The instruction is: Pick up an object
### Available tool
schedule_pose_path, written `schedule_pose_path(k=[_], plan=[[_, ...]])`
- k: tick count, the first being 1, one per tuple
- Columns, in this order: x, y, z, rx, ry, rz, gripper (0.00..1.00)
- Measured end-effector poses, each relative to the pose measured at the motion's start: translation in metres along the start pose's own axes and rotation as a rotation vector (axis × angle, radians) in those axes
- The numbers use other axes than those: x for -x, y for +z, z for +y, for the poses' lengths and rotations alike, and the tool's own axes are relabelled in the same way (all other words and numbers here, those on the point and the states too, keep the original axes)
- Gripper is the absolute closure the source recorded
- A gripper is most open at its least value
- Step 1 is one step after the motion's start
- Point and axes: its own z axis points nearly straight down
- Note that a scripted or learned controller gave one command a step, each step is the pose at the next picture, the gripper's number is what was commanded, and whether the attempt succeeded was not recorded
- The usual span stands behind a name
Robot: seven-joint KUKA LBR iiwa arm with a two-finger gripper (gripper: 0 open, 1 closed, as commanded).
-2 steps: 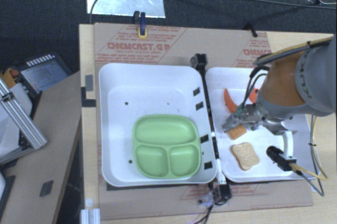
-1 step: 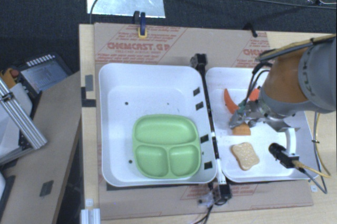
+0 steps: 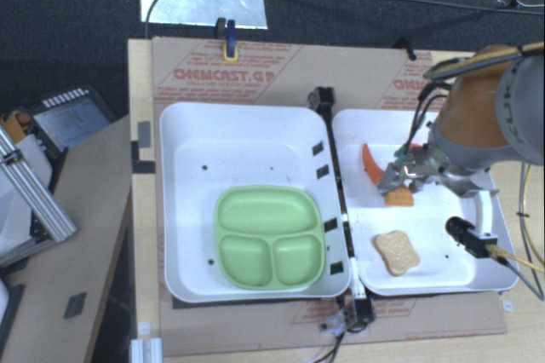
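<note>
- White plastic, two shallow bins side by side on a printed cardboard sheet [image 3: 255, 67]: you have the left bin [image 3: 183, 131] and the right bin [image 3: 438, 212], with their inner walls touching.
- Green divided plate [image 3: 255, 193], three compartments, lying flat in the near half of the left bin.
- Orange-red piece [image 3: 371, 163], long and tapered, on the floor of the right bin near its far left part.
- Orange-brown chunk [image 3: 398, 198], small, in the middle of the right bin, just beside the tapered piece.
- Tan bread slice [image 3: 397, 252], flat in the right bin's near part, apart from the chunk.
- Grey arm [image 3: 485, 118] with an orange band, reaching in from the right over the right bin, wrist bent downward.
- Gripper [image 3: 398, 180], pointing down directly over the orange-brown chunk and close to it. You cannot tell whether it is open or closed, nor whether it has hold of the chunk.
</note>
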Motion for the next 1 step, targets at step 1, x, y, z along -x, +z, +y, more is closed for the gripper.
schedule_pose_path(k=[1], plan=[[0.0005, -0.0428, 0.0013, 0.0, 0.0, 0.0, 1.0]])
